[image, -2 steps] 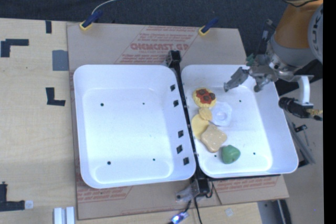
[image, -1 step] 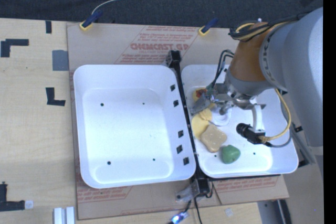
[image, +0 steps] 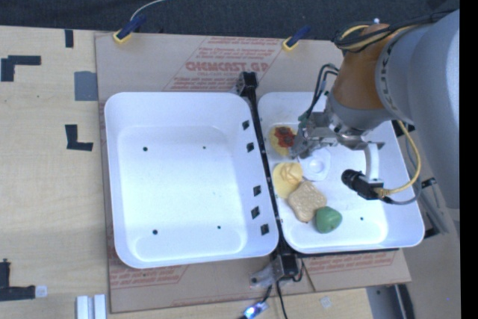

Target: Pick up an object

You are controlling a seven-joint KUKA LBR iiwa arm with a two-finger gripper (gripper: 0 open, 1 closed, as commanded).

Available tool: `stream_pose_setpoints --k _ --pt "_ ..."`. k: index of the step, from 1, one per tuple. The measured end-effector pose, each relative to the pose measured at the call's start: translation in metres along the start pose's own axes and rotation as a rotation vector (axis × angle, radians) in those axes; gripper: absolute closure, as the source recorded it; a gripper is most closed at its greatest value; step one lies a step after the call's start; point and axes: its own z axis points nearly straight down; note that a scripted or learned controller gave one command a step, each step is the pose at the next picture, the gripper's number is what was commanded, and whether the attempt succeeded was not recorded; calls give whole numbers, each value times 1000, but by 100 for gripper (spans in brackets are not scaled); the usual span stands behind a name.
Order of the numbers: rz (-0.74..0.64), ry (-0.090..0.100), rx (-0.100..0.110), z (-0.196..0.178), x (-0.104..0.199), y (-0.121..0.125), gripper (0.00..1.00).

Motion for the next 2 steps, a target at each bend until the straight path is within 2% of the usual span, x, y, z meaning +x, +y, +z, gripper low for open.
stream_pose_setpoints --k 1,2 --pt "3 -2 -7 31 -4 -18 100" --pt "5 -3 -6 30 -9 -78 100"
